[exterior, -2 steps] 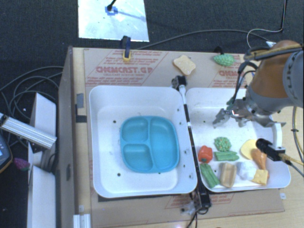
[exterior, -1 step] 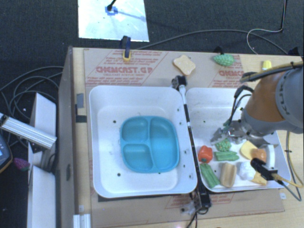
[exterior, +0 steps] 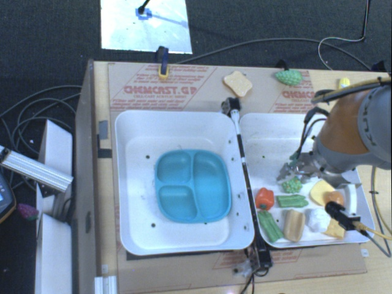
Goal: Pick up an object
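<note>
Both white bins (exterior: 131, 164) look like smooth, slightly glossy plastic, same for the blue divided plate (exterior: 193, 185), while the surface (exterior: 184, 87) underneath is matt printed cardboard.

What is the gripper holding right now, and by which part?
It cannot be told: the gripper sits low over the green broccoli piece in the right bin, its fingertips too blurred to judge.

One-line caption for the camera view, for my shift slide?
KUKA arm's gripper low over toy food in the right bin; blue divided plate sits in the left bin.
</note>
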Controlling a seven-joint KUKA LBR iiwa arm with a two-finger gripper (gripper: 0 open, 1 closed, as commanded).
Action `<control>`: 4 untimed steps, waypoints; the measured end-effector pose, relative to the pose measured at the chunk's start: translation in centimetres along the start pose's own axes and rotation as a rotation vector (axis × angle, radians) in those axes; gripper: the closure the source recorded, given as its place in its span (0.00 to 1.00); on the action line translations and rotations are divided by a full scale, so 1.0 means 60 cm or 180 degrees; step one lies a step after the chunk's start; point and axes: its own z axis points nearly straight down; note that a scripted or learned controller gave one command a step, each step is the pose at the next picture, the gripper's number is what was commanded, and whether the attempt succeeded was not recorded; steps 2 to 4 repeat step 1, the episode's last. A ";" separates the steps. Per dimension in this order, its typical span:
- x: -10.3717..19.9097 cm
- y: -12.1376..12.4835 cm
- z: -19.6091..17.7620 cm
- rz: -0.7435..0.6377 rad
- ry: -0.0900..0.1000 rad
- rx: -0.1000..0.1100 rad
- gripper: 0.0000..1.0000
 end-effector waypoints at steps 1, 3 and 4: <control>0.163 0.062 -0.150 -0.0007 0.0008 0.0003 1.00; 0.163 0.062 -0.150 -0.0007 0.0008 0.0003 1.00; 0.163 0.062 -0.150 -0.0007 0.0008 0.0003 1.00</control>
